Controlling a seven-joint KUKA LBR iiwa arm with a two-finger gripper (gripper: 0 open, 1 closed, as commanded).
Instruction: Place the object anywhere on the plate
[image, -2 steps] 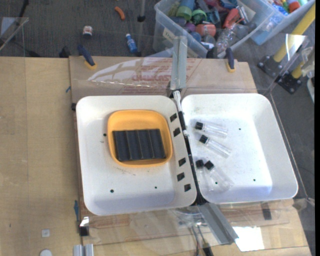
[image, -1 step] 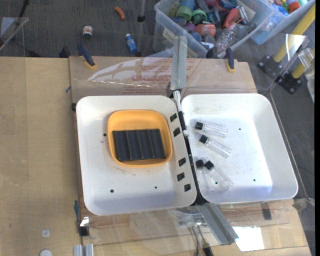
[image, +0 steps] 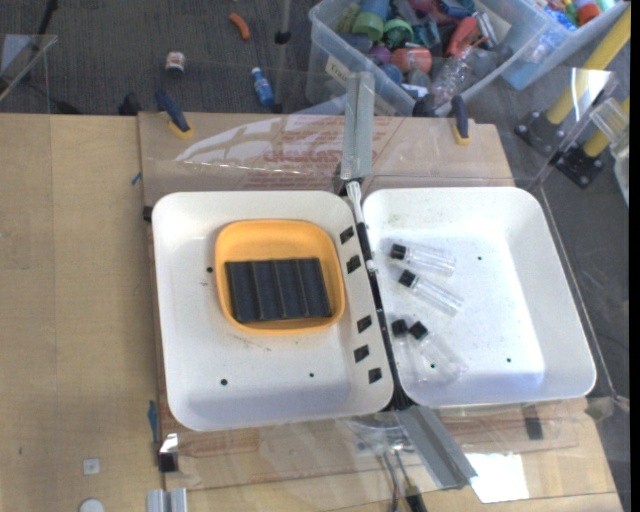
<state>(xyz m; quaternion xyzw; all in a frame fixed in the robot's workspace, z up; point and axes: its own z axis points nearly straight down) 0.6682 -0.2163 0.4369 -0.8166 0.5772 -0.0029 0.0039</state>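
So the yellow plate (image: 280, 275) sits in the left bin (image: 180, 300) with a dark ribbed block (image: 279, 290) on it. Three clear tubes (image: 425, 290) with black caps lie in the right bin (image: 520, 300).

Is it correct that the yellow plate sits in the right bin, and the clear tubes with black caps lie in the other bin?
Not quite. The camera view shows the yellow plate in the left bin, not the right one. The clear tubes with black caps do lie in the other bin, the right one.

Single fixed camera above bench (image: 70, 250), slanted down, probably mid-range, both bins (image: 180, 300) framed
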